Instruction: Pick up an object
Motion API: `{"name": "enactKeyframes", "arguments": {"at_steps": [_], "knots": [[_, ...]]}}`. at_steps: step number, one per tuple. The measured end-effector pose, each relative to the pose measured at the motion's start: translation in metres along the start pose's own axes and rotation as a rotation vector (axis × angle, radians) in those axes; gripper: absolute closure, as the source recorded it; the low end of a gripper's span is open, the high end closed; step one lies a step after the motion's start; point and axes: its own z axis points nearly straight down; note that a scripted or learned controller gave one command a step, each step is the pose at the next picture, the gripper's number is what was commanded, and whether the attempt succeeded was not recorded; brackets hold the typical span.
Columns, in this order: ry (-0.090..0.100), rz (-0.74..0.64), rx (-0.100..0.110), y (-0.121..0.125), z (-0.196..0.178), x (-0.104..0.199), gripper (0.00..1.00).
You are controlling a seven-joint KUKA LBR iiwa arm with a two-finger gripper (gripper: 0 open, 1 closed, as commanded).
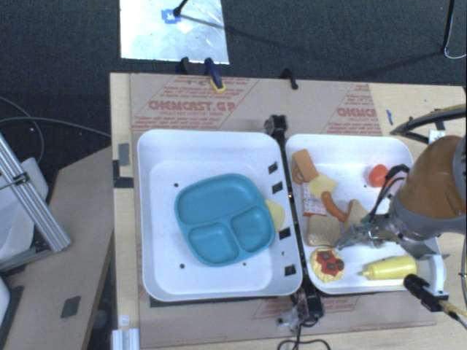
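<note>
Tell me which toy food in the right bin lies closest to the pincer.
The bread slice: the pincer hovers at its right edge. The pizza and mustard bottle lie lower.

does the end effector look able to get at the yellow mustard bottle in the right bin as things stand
Probably yes. The mustard bottle lies on its side with nothing on top, just below the end effector. The bin's front wall runs close beside it, which may crowd the approach.

Even, fairly bright overhead light falls on my bench. The white bins [211, 141] look slightly washed out, a foil sheet [174, 19] glares, shadows stay soft, and the picture is mildly grainy and soft.
</note>
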Motion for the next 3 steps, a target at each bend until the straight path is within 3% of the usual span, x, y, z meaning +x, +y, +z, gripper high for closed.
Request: {"name": "enactKeyframes", "arguments": {"at_steps": [1, 2, 3], "knots": [[0.005, -0.021, -0.019, 0.005, -0.098, 0.146, 0.00], [-0.001, -0.006, -0.015, 0.004, -0.104, 0.136, 1.00], [0.001, -0.012, -0.013, 0.003, -0.132, 0.193, 1.00]]}}
